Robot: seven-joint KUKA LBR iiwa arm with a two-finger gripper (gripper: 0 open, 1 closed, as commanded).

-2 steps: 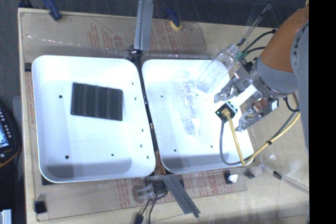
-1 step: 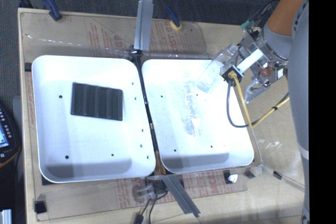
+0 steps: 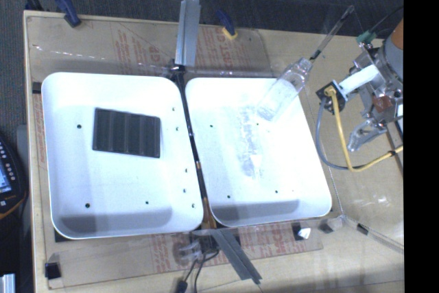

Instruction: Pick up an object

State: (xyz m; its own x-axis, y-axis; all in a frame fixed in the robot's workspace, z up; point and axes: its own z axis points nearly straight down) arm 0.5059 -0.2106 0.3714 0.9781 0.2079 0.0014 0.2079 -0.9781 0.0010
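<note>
A dark ribbed rectangular pad (image 3: 127,133) lies flat in the left bin (image 3: 62,202), toward its upper left. A clear plastic bottle (image 3: 280,97) lies tilted in the upper right corner of the right bin (image 3: 309,199), its neck over the rim. A crumpled clear plastic piece (image 3: 248,146) rests in the middle of that bin. My gripper (image 3: 362,136) hangs over the bench to the right of the right bin, outside its rim and apart from every object. Nothing shows in it.
A yellow cable (image 3: 343,160) loops from the wrist down beside the right bin's edge. A grey metal bar (image 3: 186,31) stands at the back between the bins, and another (image 3: 233,259) at the front. Blue clamps (image 3: 68,10) grip the bench's back edge.
</note>
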